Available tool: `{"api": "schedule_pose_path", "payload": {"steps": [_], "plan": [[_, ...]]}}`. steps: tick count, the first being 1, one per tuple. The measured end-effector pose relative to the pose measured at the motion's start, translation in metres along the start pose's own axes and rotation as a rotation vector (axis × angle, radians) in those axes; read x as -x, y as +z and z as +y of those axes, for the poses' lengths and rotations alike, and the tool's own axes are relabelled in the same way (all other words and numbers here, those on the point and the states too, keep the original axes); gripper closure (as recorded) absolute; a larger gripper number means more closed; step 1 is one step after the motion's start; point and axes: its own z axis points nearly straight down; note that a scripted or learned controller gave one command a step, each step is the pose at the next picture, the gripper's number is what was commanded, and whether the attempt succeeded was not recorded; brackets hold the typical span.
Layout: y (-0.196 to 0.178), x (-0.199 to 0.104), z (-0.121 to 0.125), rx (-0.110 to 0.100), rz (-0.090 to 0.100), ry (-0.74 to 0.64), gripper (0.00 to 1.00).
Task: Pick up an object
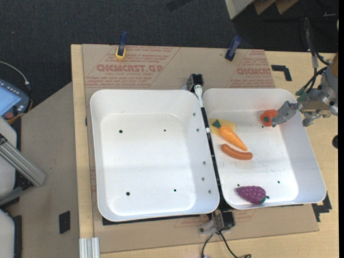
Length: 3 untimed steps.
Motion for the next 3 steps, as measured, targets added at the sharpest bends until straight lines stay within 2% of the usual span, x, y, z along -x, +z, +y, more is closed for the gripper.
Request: {"api": "schedule_pose_path", "payload": {"steps": [1, 2, 3], "plan": [[-0.028, -0.090, 0.052, 0.007, 0.001, -0.010, 0.00], [0.068, -0.119, 0.045, -0.008, 0.002, -0.002, 0.00], [0.063, -0.092, 0.077, 0.003, -0.001, 0.001, 0.00]]}}
